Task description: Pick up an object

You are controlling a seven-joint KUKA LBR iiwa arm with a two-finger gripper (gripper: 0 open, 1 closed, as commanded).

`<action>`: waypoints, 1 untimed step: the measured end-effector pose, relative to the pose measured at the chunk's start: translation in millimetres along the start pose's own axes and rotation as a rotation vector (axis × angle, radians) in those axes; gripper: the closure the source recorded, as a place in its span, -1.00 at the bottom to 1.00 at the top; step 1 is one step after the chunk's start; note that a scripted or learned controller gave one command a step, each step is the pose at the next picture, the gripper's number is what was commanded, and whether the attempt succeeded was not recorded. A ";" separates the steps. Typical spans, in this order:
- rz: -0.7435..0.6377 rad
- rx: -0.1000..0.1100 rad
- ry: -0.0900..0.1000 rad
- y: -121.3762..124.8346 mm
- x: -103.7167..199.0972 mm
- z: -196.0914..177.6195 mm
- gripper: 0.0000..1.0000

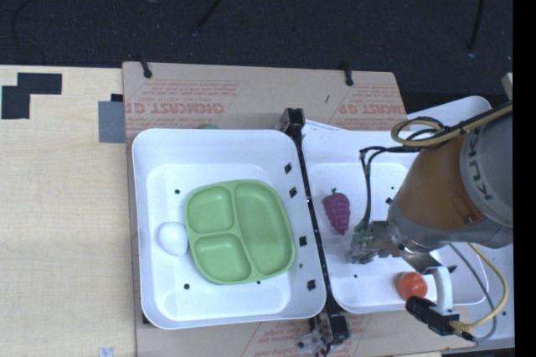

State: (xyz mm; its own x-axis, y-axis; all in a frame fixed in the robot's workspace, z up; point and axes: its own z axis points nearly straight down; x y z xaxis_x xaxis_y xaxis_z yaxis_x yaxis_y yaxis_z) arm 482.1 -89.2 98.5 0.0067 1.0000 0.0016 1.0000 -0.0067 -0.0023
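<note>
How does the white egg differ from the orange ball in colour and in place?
The white egg is white; the orange ball is orange. The egg lies in the left bin, touching the green tray; the ball lies in the right bin, beside the arm. Both look small and rounded.

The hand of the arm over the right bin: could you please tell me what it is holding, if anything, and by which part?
It cannot be told. The hand sits beside the purple grape bunch, apart from it.

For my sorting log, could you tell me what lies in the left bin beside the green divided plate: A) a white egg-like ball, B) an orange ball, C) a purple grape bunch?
A: a white ball rests against the green divided plate in the left bin.
</note>
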 end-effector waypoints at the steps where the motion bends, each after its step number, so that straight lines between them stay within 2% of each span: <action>1: -0.007 -0.004 -0.001 -2.4 -1.8 -62.3 1.00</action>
State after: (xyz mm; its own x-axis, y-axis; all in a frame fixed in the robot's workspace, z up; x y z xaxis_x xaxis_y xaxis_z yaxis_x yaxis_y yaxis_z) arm 479.9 -91.1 160.7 -0.0002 1.0000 0.0002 1.0000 0.0002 0.0018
